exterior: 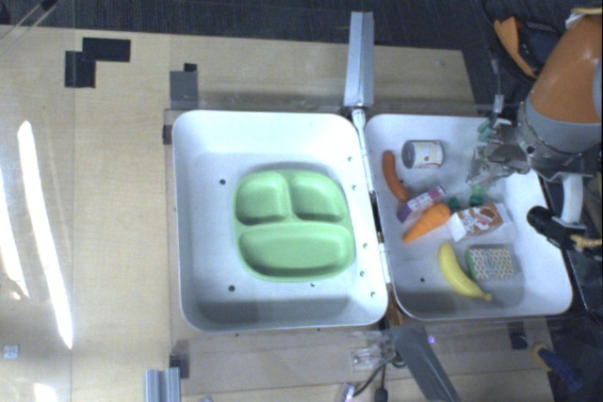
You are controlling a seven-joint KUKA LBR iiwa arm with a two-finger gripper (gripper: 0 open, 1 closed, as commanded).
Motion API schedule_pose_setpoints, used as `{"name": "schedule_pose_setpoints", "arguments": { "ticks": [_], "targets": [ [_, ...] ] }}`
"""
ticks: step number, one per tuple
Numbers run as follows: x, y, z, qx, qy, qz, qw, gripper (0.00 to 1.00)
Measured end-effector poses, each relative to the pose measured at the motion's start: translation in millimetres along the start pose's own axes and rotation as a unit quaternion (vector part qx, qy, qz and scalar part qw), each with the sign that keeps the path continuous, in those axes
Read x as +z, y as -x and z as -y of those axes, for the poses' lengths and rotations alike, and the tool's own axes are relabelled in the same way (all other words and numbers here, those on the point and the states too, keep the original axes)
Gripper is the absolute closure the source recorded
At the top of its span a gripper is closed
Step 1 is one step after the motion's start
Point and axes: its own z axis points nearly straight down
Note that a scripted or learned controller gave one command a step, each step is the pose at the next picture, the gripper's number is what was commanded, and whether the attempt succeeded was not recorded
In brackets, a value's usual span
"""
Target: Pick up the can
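The can (423,153) is small and pale, with a beige label. It lies on its side in the back part of the right bin (556,297). My gripper (489,161) hangs over the same bin's right side. It is to the right of the can and apart from it, with bare bin floor between them. Behind the gripper, the grey wrist and orange band (571,75) reach in from the right edge.
Around the can lie a red sausage (394,176), a purple packet (423,200), a carrot (428,221), a white and red packet (477,221), a banana (461,272) and a speckled block (493,264). The left bin (203,297) holds a green divided plate (293,223).
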Motion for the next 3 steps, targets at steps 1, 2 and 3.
{"name": "schedule_pose_setpoints", "arguments": {
  "ticks": [1, 2, 3],
  "targets": [
    [0.1, 0.1, 0.1, 0.000, 0.000, 0.000, 1.0000, 0.00],
    [46.1, -61.7, -59.1, 0.061, -0.002, 0.000, 0.9981, 0.00],
    [33.6, -63.1, -61.0, 0.057, 0.001, 0.001, 0.9984, 1.00]
  ]
}}
